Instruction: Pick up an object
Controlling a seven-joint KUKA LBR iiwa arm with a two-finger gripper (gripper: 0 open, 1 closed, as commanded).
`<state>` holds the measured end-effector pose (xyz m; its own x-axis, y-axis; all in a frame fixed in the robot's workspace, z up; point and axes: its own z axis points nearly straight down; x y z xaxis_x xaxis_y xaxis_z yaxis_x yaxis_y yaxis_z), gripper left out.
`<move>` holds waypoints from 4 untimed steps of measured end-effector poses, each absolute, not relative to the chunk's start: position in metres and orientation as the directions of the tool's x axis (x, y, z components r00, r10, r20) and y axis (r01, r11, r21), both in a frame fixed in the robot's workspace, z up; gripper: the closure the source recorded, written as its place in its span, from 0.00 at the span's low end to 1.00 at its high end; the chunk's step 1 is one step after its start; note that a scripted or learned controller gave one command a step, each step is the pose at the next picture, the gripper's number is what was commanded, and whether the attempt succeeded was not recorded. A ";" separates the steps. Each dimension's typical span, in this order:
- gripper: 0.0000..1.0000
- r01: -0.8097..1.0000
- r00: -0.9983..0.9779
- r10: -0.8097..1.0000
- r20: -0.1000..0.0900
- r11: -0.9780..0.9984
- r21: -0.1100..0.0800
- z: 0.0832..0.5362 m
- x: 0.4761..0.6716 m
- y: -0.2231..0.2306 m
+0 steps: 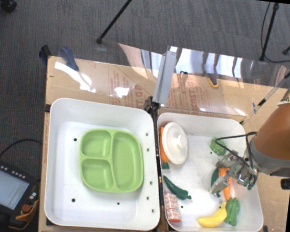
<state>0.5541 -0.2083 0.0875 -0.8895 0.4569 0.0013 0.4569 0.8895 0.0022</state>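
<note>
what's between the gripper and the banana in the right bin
Nothing visible. The gripper hangs over an orange piece, and the banana lies just below it in the view, beside a green pepper.

The gripper point(227, 183) is down inside the right bin point(207, 127), over its right side, atop a small orange piece point(226, 191) and a dark green one point(215, 176). Just below it, by the bin's lower right corner, a yellow banana point(212, 218) lies beside a green pepper point(233, 210).
</note>
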 end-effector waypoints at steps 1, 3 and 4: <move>0.00 0.464 -0.886 0.464 0.002 0.886 0.001 0.088 0.506 -0.198; 1.00 0.462 -0.887 0.462 -0.003 0.887 0.004 0.115 0.550 -0.152; 0.00 0.463 -0.886 0.463 0.000 0.886 0.001 0.113 0.548 -0.153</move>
